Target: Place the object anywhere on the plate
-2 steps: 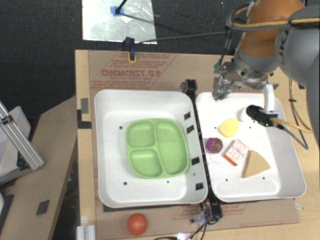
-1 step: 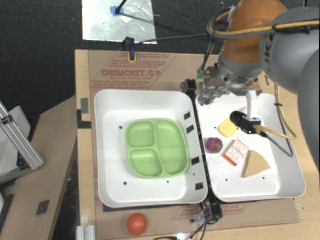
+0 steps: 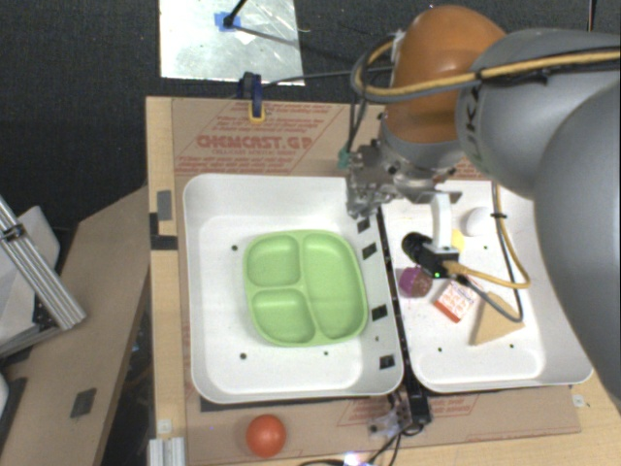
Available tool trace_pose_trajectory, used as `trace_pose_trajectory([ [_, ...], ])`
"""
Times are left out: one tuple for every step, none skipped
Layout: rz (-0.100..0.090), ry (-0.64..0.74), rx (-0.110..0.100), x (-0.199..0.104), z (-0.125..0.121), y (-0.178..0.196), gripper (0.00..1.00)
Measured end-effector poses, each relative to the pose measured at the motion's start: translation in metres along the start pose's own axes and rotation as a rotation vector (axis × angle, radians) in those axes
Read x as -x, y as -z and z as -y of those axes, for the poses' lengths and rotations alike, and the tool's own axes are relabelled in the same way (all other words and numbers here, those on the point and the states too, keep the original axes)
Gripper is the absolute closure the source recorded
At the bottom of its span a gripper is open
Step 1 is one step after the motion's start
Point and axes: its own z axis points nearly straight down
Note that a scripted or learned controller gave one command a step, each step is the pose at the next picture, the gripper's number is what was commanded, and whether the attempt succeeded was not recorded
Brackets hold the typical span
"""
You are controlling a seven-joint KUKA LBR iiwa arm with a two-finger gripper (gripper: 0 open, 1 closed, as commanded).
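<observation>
Plate (image 3: 306, 287) (one, three compartments)

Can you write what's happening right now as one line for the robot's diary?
end effector: above bins' divider | green plate: left bin | purple object, red-white packet, tan wedge: right bin

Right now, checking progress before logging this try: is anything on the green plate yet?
Empty. The green plate shows three bare compartments; the small objects lie in the right bin.
</observation>
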Motion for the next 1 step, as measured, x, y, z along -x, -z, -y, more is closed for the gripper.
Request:
trace_pose_trajectory([
  [-0.001,0.001,0.000,-0.0537,0.0186,0.0051,1.00],
])
